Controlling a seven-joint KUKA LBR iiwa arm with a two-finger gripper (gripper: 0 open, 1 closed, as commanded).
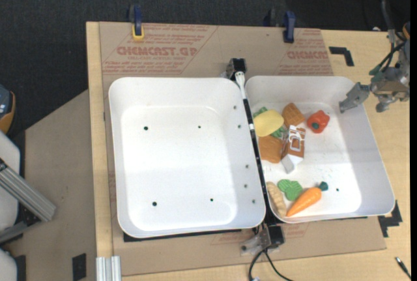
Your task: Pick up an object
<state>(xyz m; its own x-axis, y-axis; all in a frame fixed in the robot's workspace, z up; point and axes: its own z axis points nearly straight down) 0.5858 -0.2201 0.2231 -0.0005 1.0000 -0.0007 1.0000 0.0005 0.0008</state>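
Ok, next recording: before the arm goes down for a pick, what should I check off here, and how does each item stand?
1. Objects to pick are present: ok. The right-hand shallow white bin holds toy food, among it an orange plastic carrot and a small red tomato-like piece.
2. Gripper free of load: ok, nothing shows between its fingers.
3. Gripper above a target: not ok. It sits at the right bin's far right rim, apart from the pile.
4. A target standing apart: ok for the red piece; the yellow rounded piece and brown blocks touch.
5. Finger opening: cannot tell.
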